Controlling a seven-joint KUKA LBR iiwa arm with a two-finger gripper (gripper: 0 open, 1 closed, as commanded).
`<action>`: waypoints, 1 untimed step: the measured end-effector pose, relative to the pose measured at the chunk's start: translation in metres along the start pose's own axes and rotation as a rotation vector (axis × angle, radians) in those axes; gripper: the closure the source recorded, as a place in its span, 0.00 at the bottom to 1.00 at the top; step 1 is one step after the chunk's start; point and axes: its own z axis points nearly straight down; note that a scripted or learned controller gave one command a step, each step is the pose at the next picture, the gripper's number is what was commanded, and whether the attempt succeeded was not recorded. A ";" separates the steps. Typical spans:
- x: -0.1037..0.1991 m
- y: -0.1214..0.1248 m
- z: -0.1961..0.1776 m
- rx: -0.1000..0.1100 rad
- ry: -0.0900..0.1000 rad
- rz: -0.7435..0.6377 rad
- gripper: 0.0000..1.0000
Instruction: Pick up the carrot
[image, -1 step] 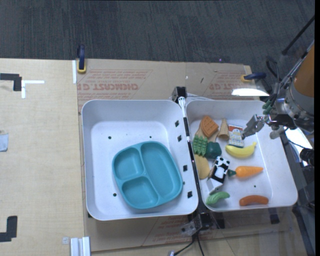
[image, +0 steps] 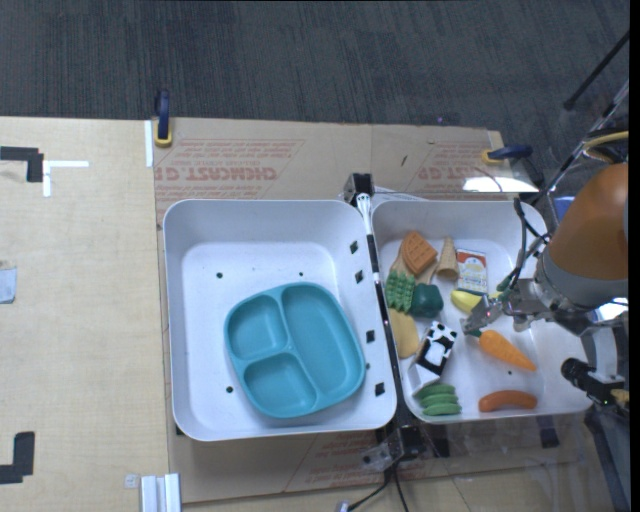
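Although the tool (image: 482, 322) is hovering low in the right bin (image: 530, 408), just beside the carrot's (image: 506, 351) thick end, I cannot tell whether it is open or closed. The carrot is lying flat on the bin floor, slanting down toward the right, apart from the orange sausage-like piece (image: 507, 401) below it. Judging by its look, it is probably a light, stiff plastic toy with a smooth, tapering body that may be slipping under pressure. Taking it across the thicker half, near the tool, is looking safest.
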 end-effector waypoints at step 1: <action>0.016 -0.040 0.020 -0.003 0.000 0.186 0.00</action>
